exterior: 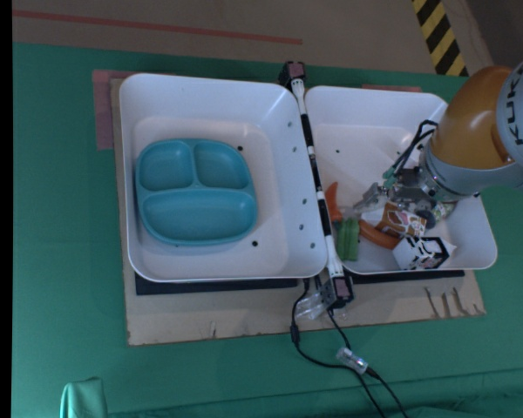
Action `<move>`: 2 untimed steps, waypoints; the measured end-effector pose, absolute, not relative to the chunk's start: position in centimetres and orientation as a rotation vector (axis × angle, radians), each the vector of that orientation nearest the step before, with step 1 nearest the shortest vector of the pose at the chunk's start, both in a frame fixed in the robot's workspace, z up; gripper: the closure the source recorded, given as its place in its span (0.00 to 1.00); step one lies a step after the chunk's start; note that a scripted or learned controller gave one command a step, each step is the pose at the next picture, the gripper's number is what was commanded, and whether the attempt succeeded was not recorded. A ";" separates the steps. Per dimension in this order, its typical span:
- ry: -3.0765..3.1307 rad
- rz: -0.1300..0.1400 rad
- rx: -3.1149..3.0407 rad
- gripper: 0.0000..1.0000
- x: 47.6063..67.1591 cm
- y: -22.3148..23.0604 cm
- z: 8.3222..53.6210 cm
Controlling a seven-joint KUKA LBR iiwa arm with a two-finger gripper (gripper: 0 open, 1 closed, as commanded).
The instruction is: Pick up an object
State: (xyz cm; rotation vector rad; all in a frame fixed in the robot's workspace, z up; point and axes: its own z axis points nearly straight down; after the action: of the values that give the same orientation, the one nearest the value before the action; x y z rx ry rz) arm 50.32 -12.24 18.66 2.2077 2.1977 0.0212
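Observation:
My gripper [389, 200] hangs low over the front part of the right bin [366, 120], reaching in from the right, just above a small cluster of objects. Right under it lies a brown and white packet [406, 222]. An orange carrot-shaped piece [377, 235] lies beside the packet. A second orange piece [331, 200] rests against the bin's left wall, and a green item [349, 239] lies in front of it. At the front right corner stands a white box with black markings [424, 252]. The view does not show any object held.
The left bin [200, 103] holds a teal divided plate [195, 191]. A black-and-white rail [312, 159] runs between the two bins. Cables [331, 347] trail over the green bench in front. The far half of the right bin is bare white floor.

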 end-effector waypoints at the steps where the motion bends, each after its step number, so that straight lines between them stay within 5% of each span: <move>1: 2.186 0.037 2.195 1.00 50.9 -12.3 20.0; 2: 2.211 0.002 2.223 1.00 52.3 -11.9 32.8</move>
State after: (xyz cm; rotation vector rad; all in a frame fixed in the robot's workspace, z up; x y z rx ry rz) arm 52.31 -11.91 32.82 2.2226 2.2113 0.0019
